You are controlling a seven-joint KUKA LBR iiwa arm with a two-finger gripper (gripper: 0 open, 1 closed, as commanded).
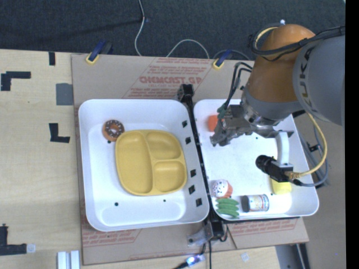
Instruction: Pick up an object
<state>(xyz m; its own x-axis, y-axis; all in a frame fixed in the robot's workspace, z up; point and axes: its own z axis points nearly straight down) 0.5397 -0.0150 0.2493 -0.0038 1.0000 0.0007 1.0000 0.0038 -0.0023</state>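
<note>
Gripper (220,134) sits at the upper left of the right bin (242,162), close to the divider between the bins. Whether it is released or clenched cannot be told from this angle; nothing can be seen in its grasp. Likeliest target: small orange object (212,122), just beside the gripper on the side toward the bin's far-left corner, partly hidden by the tool.

Step in hand reads as the approach, before any grasp. Next move would call for centring over the orange object and descending cleanly; the bin wall and divider are close, so room to work is tight.

Other candidates lie along the near edge of the right bin: a white ball with orange spots (220,188), a green item (228,207), a small bottle on its side (257,203). Left bin (95,167) holds a yellow divided plate (150,161) and a doughnut (113,129).

Both bins rest on a cardboard sheet (162,80) with red print, clamped (96,51) at its far corners to a pale bench (33,161). Dark carpet (67,10) beyond.
</note>
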